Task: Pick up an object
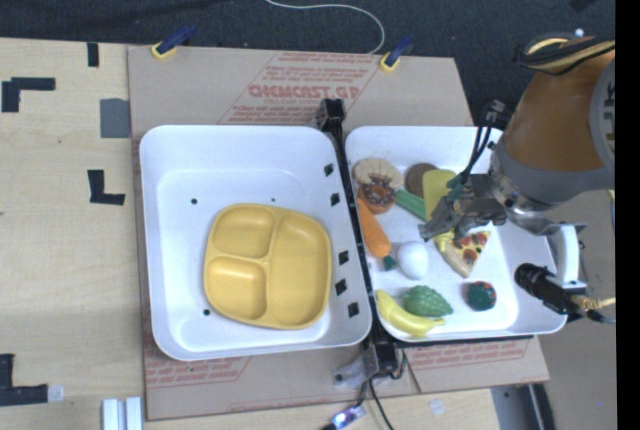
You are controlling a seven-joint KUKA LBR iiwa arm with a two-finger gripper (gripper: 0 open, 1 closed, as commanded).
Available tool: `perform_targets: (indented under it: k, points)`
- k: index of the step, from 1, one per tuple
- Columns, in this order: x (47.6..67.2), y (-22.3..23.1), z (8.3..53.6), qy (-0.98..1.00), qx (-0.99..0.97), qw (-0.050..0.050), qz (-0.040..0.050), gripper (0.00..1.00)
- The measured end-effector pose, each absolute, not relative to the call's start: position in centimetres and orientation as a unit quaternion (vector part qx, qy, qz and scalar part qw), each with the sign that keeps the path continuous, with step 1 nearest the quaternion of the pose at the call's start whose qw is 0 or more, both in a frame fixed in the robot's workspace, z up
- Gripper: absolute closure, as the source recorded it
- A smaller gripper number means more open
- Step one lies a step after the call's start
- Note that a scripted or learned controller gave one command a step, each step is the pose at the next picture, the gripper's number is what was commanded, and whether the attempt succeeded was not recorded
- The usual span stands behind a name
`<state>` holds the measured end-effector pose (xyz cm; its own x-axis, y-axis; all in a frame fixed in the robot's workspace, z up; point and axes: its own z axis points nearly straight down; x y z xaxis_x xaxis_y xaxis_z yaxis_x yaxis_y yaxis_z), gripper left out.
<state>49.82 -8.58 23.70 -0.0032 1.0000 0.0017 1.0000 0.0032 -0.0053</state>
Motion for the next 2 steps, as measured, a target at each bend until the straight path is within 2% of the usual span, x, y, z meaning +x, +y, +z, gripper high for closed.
perform_targets:
  k: [1, 2]
  points:
    - [49.1, -8.5, 22.0, -0.707, -0.707, 0.002, 0.0017, 1.0]
    - [48.6, -7.5, 23.4, -0.708, -0.706, 0.001, 0.0004, 1.0]
